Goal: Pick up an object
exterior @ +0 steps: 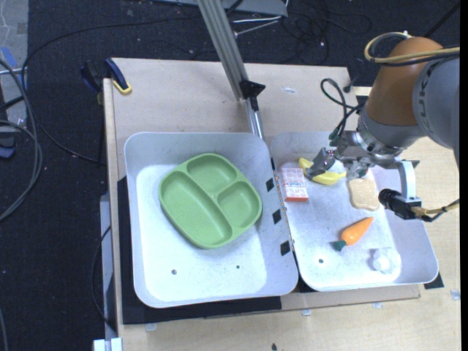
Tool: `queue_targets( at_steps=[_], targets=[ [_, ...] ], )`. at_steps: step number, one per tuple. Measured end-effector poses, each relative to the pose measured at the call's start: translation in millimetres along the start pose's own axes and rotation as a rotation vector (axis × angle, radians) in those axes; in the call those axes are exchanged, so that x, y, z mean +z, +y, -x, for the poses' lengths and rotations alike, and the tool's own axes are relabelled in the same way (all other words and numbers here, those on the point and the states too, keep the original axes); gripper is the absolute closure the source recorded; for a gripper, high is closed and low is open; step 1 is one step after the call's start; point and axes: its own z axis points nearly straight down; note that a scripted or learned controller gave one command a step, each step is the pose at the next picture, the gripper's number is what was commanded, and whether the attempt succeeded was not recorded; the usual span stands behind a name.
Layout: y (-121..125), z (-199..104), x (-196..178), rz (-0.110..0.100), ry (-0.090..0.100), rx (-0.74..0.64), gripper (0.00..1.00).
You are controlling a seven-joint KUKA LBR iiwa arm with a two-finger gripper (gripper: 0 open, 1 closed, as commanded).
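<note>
Camera view: worktop (pixel 190 93) with two white bins side by side.
Left bin (pixel 146 269): holds a green divided plate (pixel 210 199).
Right bin (pixel 314 232): holds a red-and-white packet (pixel 294 183), a yellow banana (pixel 326 176), a beige bread slice (pixel 363 194), a toy carrot (pixel 355 231), a small white object (pixel 381 260).
Claw (pixel 338 164): low over the banana near the bin's far edge; whether it is open or closed cannot be told.

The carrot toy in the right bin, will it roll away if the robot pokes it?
Probably a little. The carrot looks rounded and tapered, so a nudge would likely swing it in a curve, not roll it straight. It looks like smooth plastic, so it may slip on the white bin. It seems small and probably light.
</note>
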Motion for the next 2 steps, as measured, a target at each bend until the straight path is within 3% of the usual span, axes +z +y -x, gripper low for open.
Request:
queue_targets(
  at_steps=[1, 2],
  targets=[
    [9, -4, 54, 0.001, 0.000, -0.004, 0.00],
    [12, -5, 74, 0.010, 0.001, -0.001, 0.00]
  ],
)
